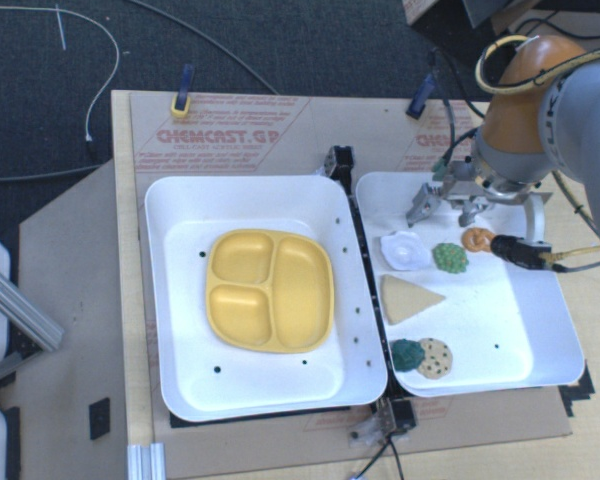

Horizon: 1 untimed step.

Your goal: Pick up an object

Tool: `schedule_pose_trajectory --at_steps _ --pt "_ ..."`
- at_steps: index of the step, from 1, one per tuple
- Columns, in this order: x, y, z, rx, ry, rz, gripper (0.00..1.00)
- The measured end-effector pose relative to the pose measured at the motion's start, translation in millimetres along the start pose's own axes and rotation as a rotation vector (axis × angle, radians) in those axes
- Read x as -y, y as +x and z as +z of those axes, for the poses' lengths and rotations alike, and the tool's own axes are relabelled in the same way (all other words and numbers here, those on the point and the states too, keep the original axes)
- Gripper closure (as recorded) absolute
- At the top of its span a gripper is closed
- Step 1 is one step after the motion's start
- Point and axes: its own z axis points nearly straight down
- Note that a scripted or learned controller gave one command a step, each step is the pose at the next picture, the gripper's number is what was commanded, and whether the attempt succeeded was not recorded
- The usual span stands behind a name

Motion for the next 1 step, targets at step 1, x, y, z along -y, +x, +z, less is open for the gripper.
schedule_pose_trajectory --at_steps 1 --pt "-0.1 0.8 37.3 0.0 0.001 0.0 0.0"
